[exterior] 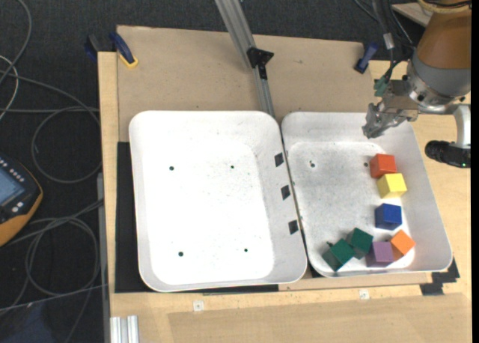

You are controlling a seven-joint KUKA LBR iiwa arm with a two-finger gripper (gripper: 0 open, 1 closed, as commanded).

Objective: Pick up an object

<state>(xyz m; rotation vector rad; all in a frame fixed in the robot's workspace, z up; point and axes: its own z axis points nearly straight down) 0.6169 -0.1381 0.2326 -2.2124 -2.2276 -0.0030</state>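
Camera view
End effector [374,126]: I see it hanging over the far edge of the right bin [329,135] — I cannot tell its state from here, and nothing shows in its grasp.
Arm [441,49]: reaches in from the right, orange band above the wrist.
Objects: all in the right bin — red block [383,164] and yellow block [392,184] touching, blue block [388,216] below them.
Near corner: two green blocks [349,248], a purple block [382,252], an orange block [403,242], clustered.
Left bin [150,184]: beside the right one on the table [187,64].
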